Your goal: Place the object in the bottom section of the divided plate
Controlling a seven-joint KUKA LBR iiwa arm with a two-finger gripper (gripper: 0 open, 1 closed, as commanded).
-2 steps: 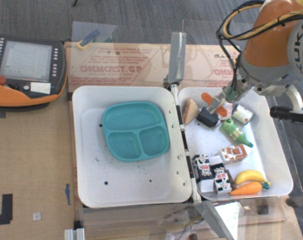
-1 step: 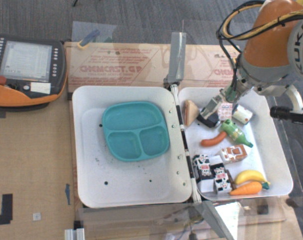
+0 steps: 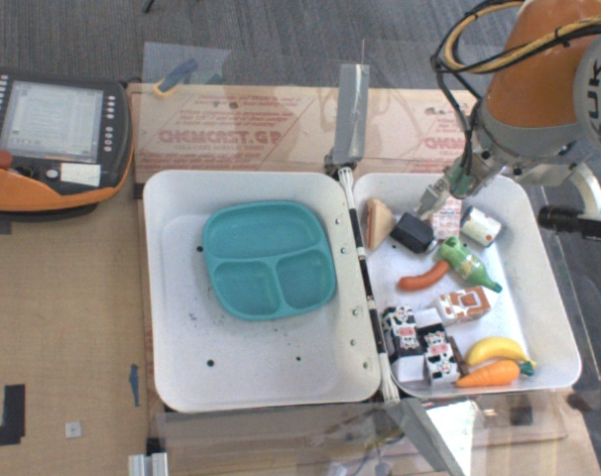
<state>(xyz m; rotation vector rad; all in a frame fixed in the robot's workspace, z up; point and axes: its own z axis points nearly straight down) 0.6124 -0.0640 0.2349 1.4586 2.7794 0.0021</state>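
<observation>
The teal divided plate (image 3: 221, 228) lies in the left bin (image 3: 172, 296), with one wide section at the back and two smaller ones toward the front; nothing sits in any of them. My gripper (image 3: 445, 192) hangs over the back of the right bin (image 3: 548, 266), open, with nothing between its fingers. Just below and left of it lies a black block (image 3: 413, 232), and a pink-and-white box (image 3: 446, 222) is right under it. A tan wedge (image 3: 378, 223) leans by the divider.
The right bin also holds a white cylinder (image 3: 481, 228), green bottle (image 3: 466, 263), red sausage (image 3: 422, 279), orange carton (image 3: 464, 304), cow-patterned boxes (image 3: 400, 327), banana (image 3: 497, 349) and carrot (image 3: 491, 373). A teach pendant (image 3: 53, 142) lies at the far left.
</observation>
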